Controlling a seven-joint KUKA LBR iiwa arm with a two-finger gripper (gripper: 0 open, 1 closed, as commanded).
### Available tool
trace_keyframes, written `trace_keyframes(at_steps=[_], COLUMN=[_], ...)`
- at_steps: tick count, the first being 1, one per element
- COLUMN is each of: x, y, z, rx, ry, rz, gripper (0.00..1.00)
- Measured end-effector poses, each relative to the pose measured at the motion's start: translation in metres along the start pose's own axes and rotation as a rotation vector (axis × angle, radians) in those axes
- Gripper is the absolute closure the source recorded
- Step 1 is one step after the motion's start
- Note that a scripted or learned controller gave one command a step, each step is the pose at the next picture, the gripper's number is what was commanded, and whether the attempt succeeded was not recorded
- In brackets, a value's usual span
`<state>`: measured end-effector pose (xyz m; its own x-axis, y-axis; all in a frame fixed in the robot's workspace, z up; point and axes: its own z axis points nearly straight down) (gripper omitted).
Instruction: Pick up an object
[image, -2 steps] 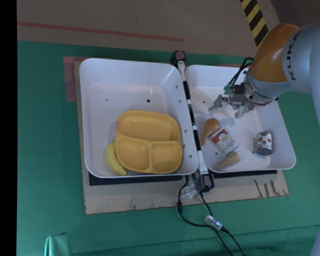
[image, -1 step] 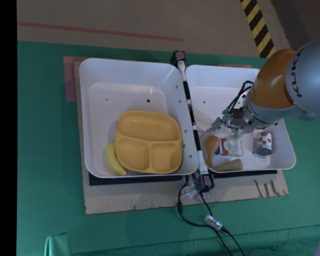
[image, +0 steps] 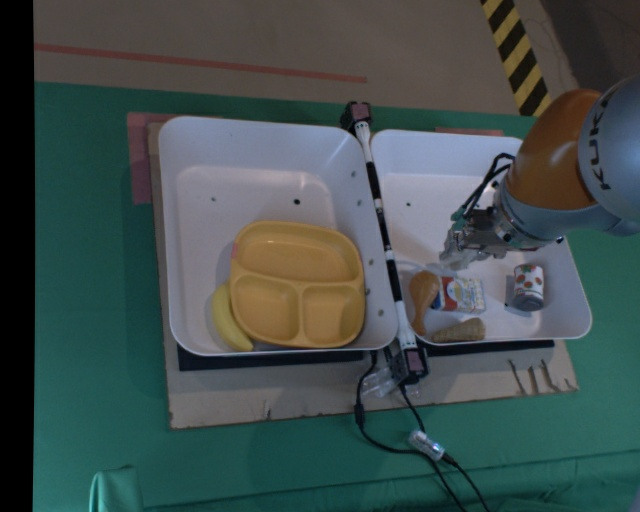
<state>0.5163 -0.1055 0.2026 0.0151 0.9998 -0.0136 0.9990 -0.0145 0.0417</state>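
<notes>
Camera view: gripper (image: 462, 250) low over right bin (image: 560, 325), finger state impossible to tell, nothing visibly held. Just below: drumstick (image: 421, 297), small carton (image: 462, 294), cone (image: 458, 331) by near wall. Can (image: 528, 287) off to right. Left bin (image: 190, 250): yellow divided tray (image: 297, 283), banana (image: 228, 320) touching tray's left corner.

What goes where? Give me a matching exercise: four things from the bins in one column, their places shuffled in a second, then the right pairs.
Things:
1. banana
2. divided yellow tray
3. small can
4. cone

Places:
A. right bin, near its right wall
B. left bin, at the tray's lower-left edge
C. right bin, along its near wall
D. left bin, filling its near right part

Pairs: 1-B, 2-D, 3-A, 4-C
</notes>
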Motion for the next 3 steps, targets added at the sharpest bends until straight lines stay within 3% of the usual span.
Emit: trace_keyframes(at_steps=[1,2,3], x=[0.004,0.002,-0.001], y=[-0.021,-0.019,0.049], z=[0.013,0.000,0.016], rx=[0.007,-0.002,0.021], ry=[0.003,0.000,0.008], rz=[-0.005,0.002,-0.009], gripper=[1.00,1.00,1.00])
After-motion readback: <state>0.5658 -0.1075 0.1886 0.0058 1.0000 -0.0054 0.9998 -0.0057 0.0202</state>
